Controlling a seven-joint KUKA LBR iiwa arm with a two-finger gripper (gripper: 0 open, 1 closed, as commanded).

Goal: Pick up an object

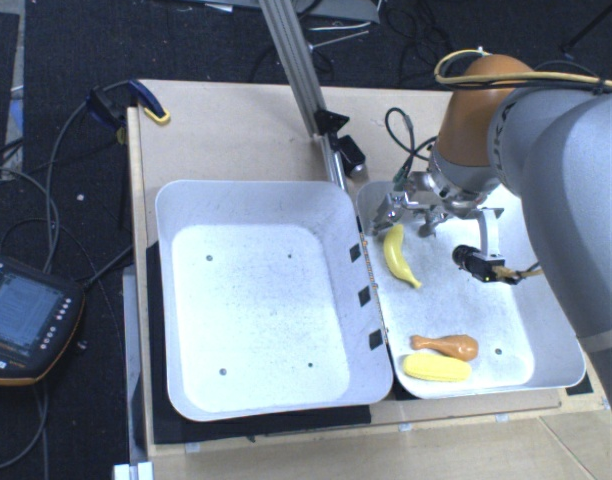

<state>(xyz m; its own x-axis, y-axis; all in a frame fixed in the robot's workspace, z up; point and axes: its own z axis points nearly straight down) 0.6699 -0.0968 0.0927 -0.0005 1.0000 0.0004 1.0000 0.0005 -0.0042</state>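
Camera view looked down at a slant on a pale tabletop (226, 138) that carried two shallow white bins side by side. The grey arm (556, 178) reached in from the right, its orange band (486, 108) above the wrist, and the gripper (406, 211) hung low over the far left corner of the right bin (511, 313), close to the rim shared with the left bin (256, 298). Whether the gripper was spread or closed could not be told, since its tip was a tangle of metal parts seen from above. Nothing was visibly held by it. A yellow banana (399, 258) lay on the floor of the right bin just below the gripper, running from its upper end near the gripper tip down and to the right; whether that end touched the gripper could not be told. Well apart from it, near the front edge of the same bin, a brown drumstick (448, 345) lay on its side, and a yellow oval piece (436, 368) lay just in front of it, the two touching or nearly so. Small black clips (366, 293) sat along the rim between the bins. An aluminium strut (296, 58) rose from the far side of the tabletop, and a handheld controller (21, 313) lay on the dark floor at the left.
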